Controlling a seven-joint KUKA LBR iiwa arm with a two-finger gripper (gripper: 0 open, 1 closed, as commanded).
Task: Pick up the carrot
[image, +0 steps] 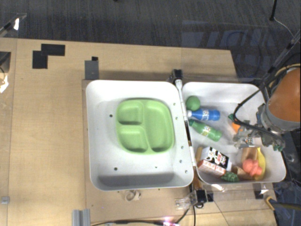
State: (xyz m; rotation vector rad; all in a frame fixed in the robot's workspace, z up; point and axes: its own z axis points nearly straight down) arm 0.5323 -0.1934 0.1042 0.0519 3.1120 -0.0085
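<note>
Gripper (248, 138): low in the right bin (221, 87); finger state cannot be told. Carrot (234, 123): orange, just beside it, partly hidden under the wrist. Risk: neighbouring banana (261, 160) and pink toy (251, 166) could be knocked, or the carrot nudged aside.

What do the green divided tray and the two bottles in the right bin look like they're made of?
The green tray looks like matte moulded plastic: one even colour, rounded compartment edges, no glare. The blue bottle and the green bottle appear to be glossy plastic, with white bands or labels and small highlights; at this size, I can't rule out toy replicas.
</note>
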